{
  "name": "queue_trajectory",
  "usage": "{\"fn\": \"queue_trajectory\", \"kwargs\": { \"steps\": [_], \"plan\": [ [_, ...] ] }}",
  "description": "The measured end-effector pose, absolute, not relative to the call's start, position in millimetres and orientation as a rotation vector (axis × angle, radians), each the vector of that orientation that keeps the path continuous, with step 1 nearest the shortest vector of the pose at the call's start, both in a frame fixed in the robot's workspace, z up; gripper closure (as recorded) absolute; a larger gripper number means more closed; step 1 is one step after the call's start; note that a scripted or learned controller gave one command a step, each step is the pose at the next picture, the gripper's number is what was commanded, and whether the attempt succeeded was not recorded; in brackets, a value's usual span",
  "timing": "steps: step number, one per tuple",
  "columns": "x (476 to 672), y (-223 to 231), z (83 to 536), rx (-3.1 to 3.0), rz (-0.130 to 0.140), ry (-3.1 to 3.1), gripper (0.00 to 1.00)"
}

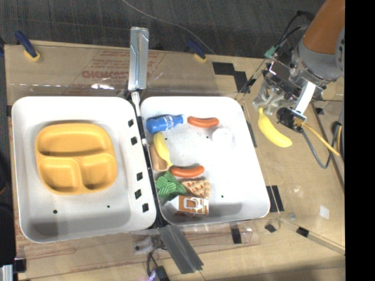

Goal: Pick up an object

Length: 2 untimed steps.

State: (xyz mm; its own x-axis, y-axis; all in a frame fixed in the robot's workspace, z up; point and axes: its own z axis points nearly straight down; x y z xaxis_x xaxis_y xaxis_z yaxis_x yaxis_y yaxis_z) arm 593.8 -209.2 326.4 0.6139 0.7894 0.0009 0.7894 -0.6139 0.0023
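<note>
- The gripper hangs over the surface just right of the right bin; how far it is open cannot be told.
- A banana lies on the surface just below it, outside the bins.
- The right bin holds a blue bottle, two sausages, a second banana, a green leafy piece, a waffle and a small carton.
- The left bin holds a yellow divided tray.
</note>
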Motion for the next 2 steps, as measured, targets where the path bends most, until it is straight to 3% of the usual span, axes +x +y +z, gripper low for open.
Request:
{"fn": "queue_trajectory", "kwargs": {
  "steps": [1, 2],
  "plan": [
    [495.1, -178.4, 217.7, 2.864, -0.013, 1.310, 1.00],
    [478.0, -121.0, 286.1, 2.904, 0.003, 1.203, 1.00]
  ]
}}
